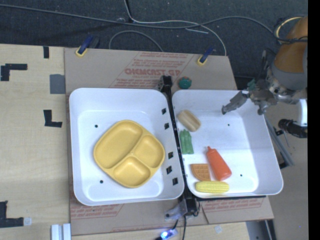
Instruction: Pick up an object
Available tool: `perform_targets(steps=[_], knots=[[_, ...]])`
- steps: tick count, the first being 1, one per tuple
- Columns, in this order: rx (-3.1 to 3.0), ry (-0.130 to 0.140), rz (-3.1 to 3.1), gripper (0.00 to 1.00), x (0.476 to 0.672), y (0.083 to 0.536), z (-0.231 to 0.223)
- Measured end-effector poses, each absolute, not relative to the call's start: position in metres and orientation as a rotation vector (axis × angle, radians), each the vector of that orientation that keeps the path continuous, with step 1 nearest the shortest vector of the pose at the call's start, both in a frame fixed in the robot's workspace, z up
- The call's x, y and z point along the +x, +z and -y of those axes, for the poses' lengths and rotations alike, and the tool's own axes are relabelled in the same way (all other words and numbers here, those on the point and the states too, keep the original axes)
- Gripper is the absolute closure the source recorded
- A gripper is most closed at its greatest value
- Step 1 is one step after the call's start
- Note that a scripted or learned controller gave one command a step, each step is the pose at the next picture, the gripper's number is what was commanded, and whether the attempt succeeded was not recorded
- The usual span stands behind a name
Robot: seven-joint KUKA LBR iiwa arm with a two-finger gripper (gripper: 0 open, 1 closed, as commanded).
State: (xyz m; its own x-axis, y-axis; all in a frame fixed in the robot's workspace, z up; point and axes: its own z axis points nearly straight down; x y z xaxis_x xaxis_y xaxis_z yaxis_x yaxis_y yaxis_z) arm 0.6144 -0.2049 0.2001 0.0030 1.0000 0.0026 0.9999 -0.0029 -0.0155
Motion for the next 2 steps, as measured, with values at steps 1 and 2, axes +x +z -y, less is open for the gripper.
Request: perform_targets(steps=[1,2], knots=[[-2.220,0.002,2.222,0.00,0.618,0.209,0.204],[-2.217,0.005,2.223,0.00,0.627,0.159,0.202]])
